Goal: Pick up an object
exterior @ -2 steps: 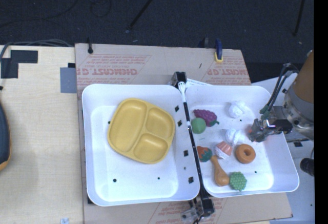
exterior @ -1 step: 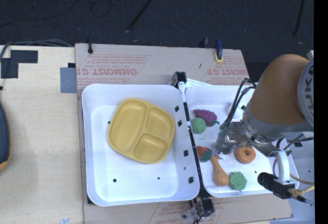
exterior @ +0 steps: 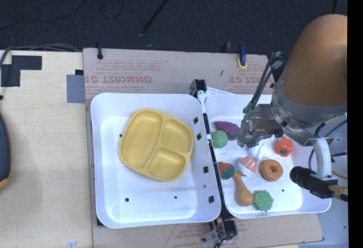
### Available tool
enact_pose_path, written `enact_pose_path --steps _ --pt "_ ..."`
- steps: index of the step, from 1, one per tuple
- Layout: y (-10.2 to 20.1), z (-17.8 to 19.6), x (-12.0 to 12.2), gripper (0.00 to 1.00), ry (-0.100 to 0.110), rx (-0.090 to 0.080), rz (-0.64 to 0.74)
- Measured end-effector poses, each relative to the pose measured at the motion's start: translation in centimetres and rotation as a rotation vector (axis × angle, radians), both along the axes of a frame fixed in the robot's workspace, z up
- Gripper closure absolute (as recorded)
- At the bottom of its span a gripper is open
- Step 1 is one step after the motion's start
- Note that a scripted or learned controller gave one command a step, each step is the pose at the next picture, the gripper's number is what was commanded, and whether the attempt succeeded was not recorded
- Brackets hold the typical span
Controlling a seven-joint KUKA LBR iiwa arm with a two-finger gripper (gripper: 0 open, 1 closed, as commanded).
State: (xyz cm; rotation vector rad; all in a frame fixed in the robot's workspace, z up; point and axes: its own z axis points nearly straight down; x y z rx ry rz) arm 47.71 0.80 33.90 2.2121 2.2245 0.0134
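Grey gripper (exterior: 247,140) sat low in right bin (exterior: 295,202), between green ball (exterior: 219,139) and pink cupcake (exterior: 247,164); couldn't tell its grip state. Best centre over one toy before closing.

Beside the smooth, glossy yellow plastic plate (exterior: 156,144), matt brown printed cardboard (exterior: 144,74) is seen behind the smooth white plastic bin (exterior: 108,184).

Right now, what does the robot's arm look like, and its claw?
The arm is big and rounded, with a shiny orange band over a grey ring. Thin dark cables run beside it. Its small claw is dark grey metal, reaching down over the right white bin.
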Motion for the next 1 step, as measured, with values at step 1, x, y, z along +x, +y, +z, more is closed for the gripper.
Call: enact_pose_path --steps 1 --pt "4.3 8.55 -0.05 1.0 0.002 -0.001 -0.002"
